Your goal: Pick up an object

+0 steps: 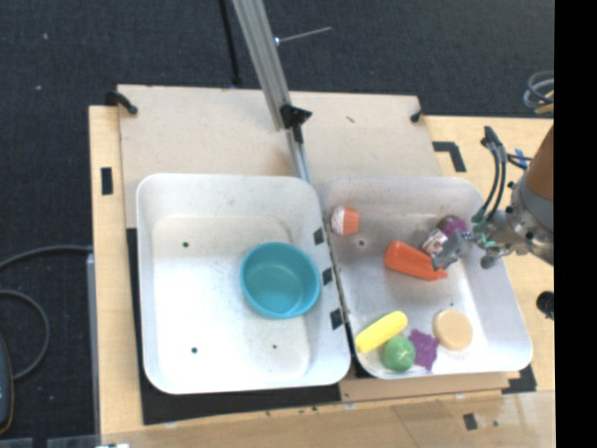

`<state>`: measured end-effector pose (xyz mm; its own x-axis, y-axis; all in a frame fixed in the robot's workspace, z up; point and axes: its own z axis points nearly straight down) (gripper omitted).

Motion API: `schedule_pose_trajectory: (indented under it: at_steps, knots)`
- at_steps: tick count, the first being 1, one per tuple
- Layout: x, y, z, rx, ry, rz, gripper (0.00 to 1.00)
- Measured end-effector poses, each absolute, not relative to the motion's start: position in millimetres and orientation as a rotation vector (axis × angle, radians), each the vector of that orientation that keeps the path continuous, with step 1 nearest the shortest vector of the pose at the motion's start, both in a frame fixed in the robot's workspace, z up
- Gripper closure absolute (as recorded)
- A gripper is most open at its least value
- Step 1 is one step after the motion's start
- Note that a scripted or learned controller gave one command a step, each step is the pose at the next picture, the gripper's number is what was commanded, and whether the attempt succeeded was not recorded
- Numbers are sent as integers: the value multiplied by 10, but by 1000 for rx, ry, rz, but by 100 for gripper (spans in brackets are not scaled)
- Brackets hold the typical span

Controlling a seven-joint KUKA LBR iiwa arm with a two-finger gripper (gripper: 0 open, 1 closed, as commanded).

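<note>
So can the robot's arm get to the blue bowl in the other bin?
Probably yes. The blue bowl sits alone in the left bin, open from above. The gripper is over the right bin by the orange carrot-shaped toy, so the arm must cross over.

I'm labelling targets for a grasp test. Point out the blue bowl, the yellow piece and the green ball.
blue bowl (280, 279): camera view, on its inner floor.
yellow piece (381, 330): camera view, mid-length on its top.
green ball (399, 354): camera view, its top centre.
</note>
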<state>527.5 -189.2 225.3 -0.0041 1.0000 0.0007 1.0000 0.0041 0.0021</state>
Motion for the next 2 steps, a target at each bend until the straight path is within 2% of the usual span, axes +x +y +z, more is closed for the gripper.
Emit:
schedule_pose_trajectory:
  at_steps: [1, 2]
  knots:
    - [5275, -1894, 2254, 2217, 2223, 4, 0]
    - [5221, -1815, 1723, 2224, 2221, -5, 0]
